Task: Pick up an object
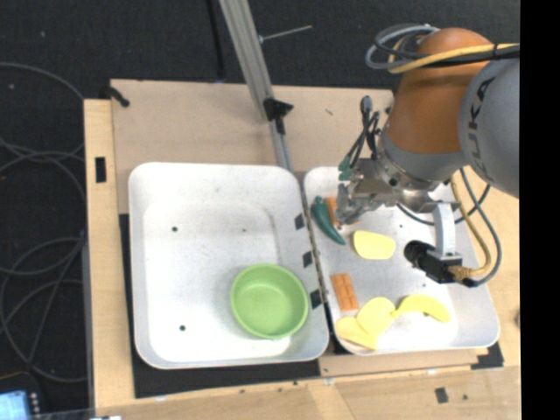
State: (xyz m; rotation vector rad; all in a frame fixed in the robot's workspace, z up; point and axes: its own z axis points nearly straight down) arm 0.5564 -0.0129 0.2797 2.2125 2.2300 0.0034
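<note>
Tabletop [192,116] is tan board, two white bins side by side on it. Left bin [175,199] holds a green bowl [269,299] at about 5 o'clock of its floor, upright, open side up, near the bin's right wall. A grey metal pole [249,51] slants down from 12 o'clock toward the gap between the bins.

Right bin [472,322] carries the small stuff. At its 9 o'clock edge a teal-green curved piece [330,222] lies along the left wall. At 7 o'clock an orange block [343,292] sits just beside the same wall. Centre of the bin: a pale yellow oval piece [374,245]. At 6 o'clock more yellow pieces [372,320] overlap near the front wall, and a yellow curved piece [425,306] lies just to their right.

Gripper [350,206] hangs at 10 o'clock of the right bin, just above the teal-green piece and up-left of the yellow oval. Jaws: cannot tell wide or narrow, too cluttered. Nothing seen between them. Grey arm with orange band [437,77] comes in from 2 o'clock, cables looped round it.
</note>
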